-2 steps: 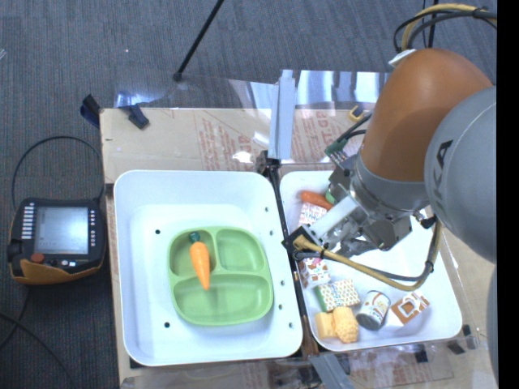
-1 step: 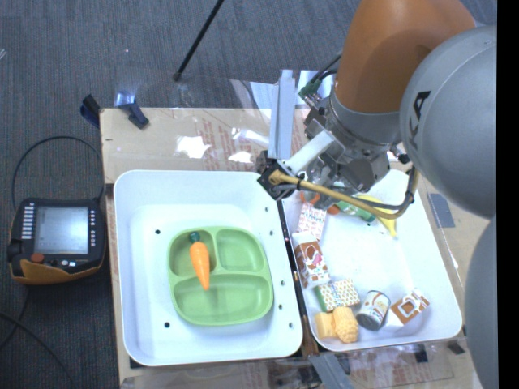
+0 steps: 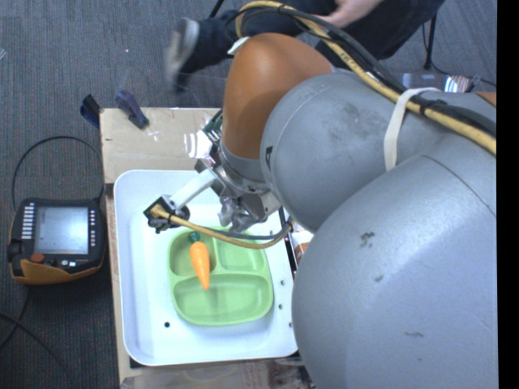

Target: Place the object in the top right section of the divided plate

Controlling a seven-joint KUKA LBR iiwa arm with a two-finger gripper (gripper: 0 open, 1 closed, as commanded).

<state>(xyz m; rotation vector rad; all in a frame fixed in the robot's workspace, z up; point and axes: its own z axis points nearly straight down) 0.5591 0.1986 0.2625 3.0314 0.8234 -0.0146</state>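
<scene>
Lying on the green divided plate [image 3: 235, 302], the toy carrot [image 3: 199, 264] rests along the ridge between the plate's left section and the sections to its right, its green top toward the far rim and its tip pointing toward the near side. It is free of the arm, with nothing touching it. The plate sits in the white bin [image 3: 146, 314], whose floor shows bare around the plate on the left and near sides. The grey arm [image 3: 381, 217] comes in from the right and covers much of the view; its orange band [image 3: 263, 87] sits above the wrist. The gripper [image 3: 238, 214] hangs just above the plate's far rim, near the carrot's green top, and whether it is spread or pressed together cannot be told from this angle. A white rod with a black and yellow end [image 3: 162, 213] juts left from the wrist over the bin. Left of the bench, a pendant [image 3: 57, 237] with a screen lies on the carpet.
</scene>
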